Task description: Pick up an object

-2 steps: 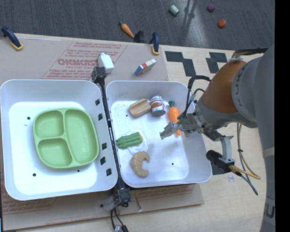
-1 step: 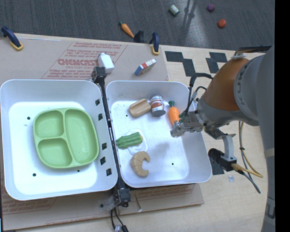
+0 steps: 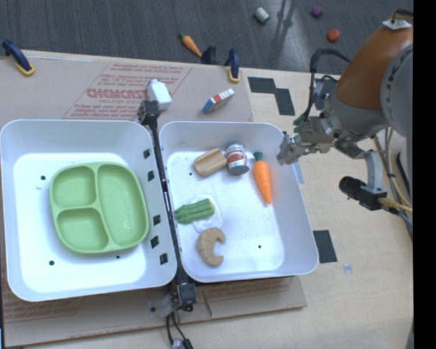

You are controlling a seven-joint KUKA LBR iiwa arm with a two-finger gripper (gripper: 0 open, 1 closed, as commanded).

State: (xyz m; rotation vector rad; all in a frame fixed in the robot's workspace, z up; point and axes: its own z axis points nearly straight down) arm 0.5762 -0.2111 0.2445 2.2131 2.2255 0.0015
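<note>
Worktop (image 3: pixel 349 282): light wood, lying across the frame. Cardboard sheet (image 3: pixel 116 86) with red print covering its left and centre. Two white bins sitting side by side on the cardboard: left bin (image 3: pixel 14 217), right bin (image 3: pixel 294 231). Small red, white and blue box (image 3: pixel 217 102) resting on the cardboard at upper centre. Black tape patches (image 3: pixel 272 91) sticking to the wood at right.

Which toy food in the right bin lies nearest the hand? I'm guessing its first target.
The carrot, orange with a green top, lies closest to the hand, along the bin's right side.

green divided plate (image 3: pixel 99 207) in left bin (image 3: pixel 14 267) | cardboard (image 3: pixel 131 86) beneath
</note>
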